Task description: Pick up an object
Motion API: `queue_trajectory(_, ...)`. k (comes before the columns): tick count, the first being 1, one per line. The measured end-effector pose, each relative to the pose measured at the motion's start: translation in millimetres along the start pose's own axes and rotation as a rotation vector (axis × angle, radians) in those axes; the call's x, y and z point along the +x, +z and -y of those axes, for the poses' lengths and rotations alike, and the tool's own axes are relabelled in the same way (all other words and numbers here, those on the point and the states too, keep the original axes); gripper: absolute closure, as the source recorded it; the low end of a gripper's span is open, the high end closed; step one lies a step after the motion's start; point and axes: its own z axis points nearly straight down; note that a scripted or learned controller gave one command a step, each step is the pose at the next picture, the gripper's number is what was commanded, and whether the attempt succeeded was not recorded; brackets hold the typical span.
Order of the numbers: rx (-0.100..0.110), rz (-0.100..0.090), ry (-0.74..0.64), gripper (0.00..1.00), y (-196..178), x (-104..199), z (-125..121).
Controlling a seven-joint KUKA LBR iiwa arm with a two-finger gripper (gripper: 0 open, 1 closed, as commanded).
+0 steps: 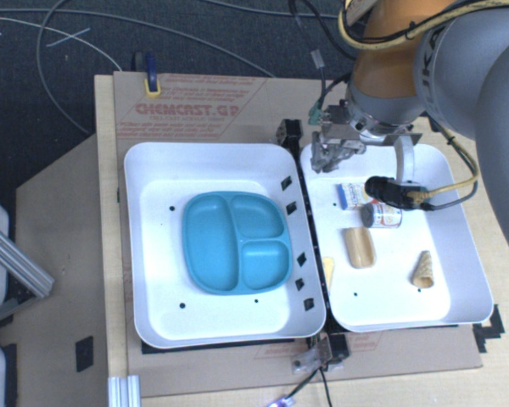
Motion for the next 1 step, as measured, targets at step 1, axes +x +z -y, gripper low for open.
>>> queue_trajectory(1,0.001,0.0,0.0,1.0,5.2,51.9,2.0)
